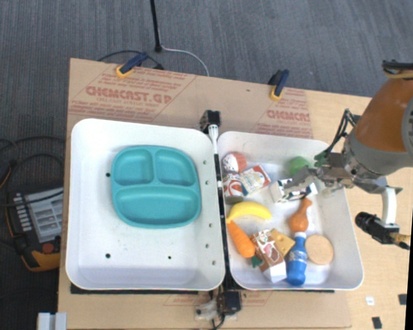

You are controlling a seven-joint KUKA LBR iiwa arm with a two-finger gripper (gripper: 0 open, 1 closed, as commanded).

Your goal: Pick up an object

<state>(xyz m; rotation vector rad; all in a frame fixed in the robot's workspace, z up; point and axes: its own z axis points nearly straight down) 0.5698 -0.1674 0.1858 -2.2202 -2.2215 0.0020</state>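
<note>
Starting at the bench's near edge, the right bin (344,228) holds a blue bottle (297,260), carrot (240,239) and banana (250,212). Farther back the claw (297,187) hovers low, its opening unclear, nothing visibly held. Approach step, I judge; next: descend and close.

you have two white bins (84,187) on one desk (85,80), one teal divided plate (155,186), one banana (250,212), one carrot (240,239), one blue bottle (297,260), one round cookie (320,249) and two clamps (131,64).
</note>
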